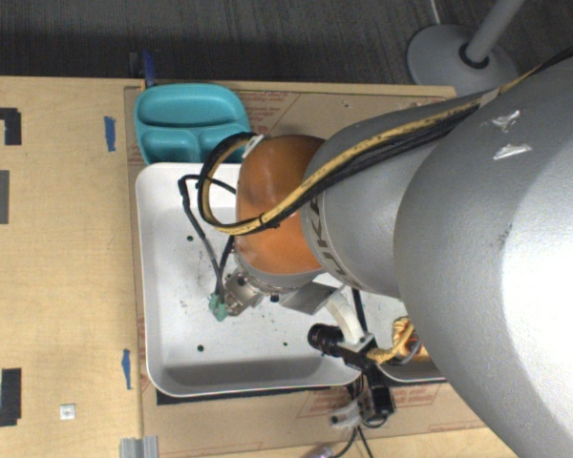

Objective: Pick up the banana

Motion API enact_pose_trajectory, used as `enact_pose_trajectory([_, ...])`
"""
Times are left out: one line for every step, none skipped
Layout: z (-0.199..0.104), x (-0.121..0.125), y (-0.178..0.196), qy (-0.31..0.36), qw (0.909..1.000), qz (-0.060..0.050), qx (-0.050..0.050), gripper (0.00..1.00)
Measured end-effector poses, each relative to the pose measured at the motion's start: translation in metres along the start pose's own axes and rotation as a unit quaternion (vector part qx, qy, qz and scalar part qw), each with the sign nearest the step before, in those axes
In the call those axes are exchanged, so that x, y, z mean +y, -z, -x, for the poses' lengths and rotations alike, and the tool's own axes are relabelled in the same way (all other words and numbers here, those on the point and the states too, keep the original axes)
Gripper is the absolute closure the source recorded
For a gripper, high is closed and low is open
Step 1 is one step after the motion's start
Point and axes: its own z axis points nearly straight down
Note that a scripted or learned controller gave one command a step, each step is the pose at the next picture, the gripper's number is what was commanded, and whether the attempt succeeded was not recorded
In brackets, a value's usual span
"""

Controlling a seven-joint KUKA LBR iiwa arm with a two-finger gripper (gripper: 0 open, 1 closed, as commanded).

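My arm reaches across from the right and covers most of both bins. Its orange band [277, 208] hangs over the left white bin [167, 256]. Just below the band, a small metal part with a green tip [224, 299] pokes out low over the bin floor; this is what shows of the gripper [231, 294]. A yellow-orange bit [404, 340] peeks out beside the arm at the right bin's near edge. I cannot tell whether it is the banana or part of the yellow-and-black cable.
A teal divided tray [191, 122] sits at the back, touching the left bin's far rim. A yellow-and-black cable [267, 219] loops over the wrist. Black connectors [349, 346] hang near the front rim. Small dark specks dot the left bin's floor.
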Motion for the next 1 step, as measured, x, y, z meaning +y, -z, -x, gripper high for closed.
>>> enact_pose_trajectory([0.0000, 0.0009, 0.0099, 0.000, 1.0000, 0.001, -0.001, 1.00])
